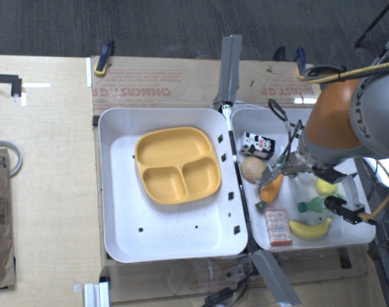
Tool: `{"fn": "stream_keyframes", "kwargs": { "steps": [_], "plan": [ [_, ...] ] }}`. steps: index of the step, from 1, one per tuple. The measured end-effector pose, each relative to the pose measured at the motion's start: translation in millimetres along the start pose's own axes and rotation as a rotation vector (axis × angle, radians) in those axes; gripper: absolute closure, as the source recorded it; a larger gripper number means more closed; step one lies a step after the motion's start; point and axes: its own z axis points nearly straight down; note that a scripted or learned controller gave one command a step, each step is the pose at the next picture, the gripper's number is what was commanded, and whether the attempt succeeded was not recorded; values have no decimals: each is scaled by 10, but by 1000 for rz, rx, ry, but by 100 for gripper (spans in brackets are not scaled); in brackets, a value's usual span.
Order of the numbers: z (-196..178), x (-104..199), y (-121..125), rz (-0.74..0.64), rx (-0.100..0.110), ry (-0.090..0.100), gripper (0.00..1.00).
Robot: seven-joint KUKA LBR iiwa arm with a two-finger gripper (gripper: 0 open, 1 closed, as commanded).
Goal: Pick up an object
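The bench carries two shallow white bins side by side. The left bin point(118, 235) holds a yellow divided plate point(177, 164) with three compartments, set toward the bin's far half and rotated slightly against the bin's edges.

The right bin point(357, 238) holds the loose objects. A small black-and-white carton point(258, 145) lies near the far left corner. A round beige ball point(251, 169) sits just in front of it, close to the left wall. An orange carrot-shaped piece point(270, 188) lies tilted just beside the ball, with a small orange bit at its lower end. A small red-and-white box point(278, 226) lies near the front left corner. A yellow banana point(310, 228) lies along the front edge, just to the right of the box. A green item point(311, 204) sits just behind the banana, and a yellow lemon-like item point(325, 186) sits behind that, toward the bin's right side.

The arm point(348, 117) enters over the right bin's far right corner. The gripper point(276, 170) points down toward the bin's left side, its tip directly above the upper end of the carrot-shaped piece and just beside the ball. Whether the fingers are spread or closed cannot be determined, nor whether anything is between them.
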Motion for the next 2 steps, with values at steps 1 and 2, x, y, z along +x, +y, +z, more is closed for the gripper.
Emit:
{"fn": "stream_keyframes", "kwargs": {
  "steps": [1, 2],
  "plan": [
    [-86, -14, -5, 5, 0, 0, 100],
    [-1006, 95, 486, 47, -2, -2, 100]
  ]
}}
